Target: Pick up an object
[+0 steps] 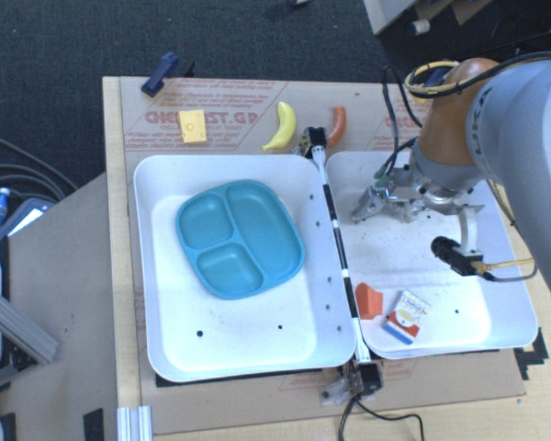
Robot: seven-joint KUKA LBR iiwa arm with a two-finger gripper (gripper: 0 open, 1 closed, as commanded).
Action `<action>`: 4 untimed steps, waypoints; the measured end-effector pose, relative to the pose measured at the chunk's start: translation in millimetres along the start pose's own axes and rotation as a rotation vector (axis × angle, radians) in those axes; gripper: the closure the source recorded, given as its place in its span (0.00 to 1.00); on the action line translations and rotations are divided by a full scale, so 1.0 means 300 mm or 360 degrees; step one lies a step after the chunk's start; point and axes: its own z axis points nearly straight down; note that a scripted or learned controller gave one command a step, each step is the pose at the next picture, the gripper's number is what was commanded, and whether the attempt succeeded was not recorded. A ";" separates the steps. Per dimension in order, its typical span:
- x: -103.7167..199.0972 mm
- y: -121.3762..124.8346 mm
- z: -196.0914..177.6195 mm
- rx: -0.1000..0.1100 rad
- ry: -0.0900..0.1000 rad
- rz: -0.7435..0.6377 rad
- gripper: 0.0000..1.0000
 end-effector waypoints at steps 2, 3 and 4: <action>0.001 0.001 -0.034 -0.0002 -0.0002 -0.0001 0.00; -0.013 0.149 -0.001 -0.0002 0.0000 0.0000 0.00; -0.012 0.151 -0.037 -0.0005 -0.0003 -0.0002 1.00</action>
